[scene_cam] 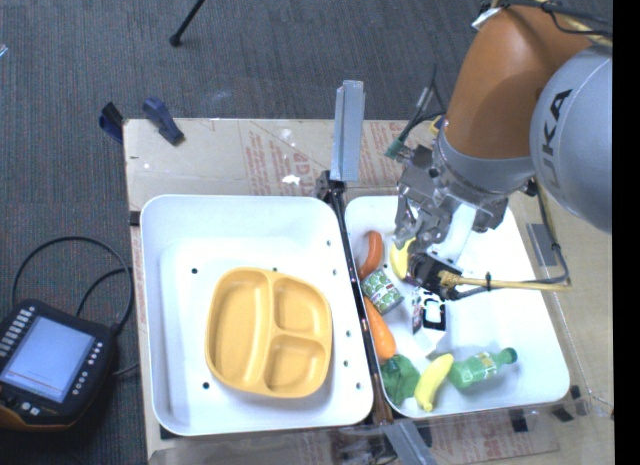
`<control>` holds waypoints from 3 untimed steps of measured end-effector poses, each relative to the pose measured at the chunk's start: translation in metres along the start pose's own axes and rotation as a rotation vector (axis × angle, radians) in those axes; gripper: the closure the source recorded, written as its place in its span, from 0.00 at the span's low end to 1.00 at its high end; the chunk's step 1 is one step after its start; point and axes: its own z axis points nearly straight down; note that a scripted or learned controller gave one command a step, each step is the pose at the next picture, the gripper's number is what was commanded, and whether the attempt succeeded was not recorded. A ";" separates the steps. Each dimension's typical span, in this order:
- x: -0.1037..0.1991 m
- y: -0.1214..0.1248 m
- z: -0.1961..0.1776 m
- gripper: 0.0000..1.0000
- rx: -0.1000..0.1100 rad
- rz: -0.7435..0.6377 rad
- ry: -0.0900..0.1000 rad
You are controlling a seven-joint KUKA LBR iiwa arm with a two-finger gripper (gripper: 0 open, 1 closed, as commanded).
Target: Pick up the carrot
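The carrot (380,336) is orange with a green leafy top (400,378). It lies along the left wall of the right bin (545,353), pointing toward the front. My gripper (413,230) hangs over the back left part of that bin, above a yellow fruit (402,259) and beside an orange-red sausage (371,251). It is well behind the carrot and apart from it. Nothing shows between the fingers.
In the right bin, a small green can (383,291) and a black-and-white packet (431,311) lie just behind the carrot. A banana (433,381) and a green bottle (481,368) lie at the front. A yellow divided plate (268,331) sits in the left bin (170,253).
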 end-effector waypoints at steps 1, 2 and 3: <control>0.000 0.000 -0.007 1.00 0.005 -0.002 -0.005; 0.006 0.033 0.035 1.00 0.000 -0.431 0.001; -0.010 0.006 0.101 1.00 0.000 -0.830 0.002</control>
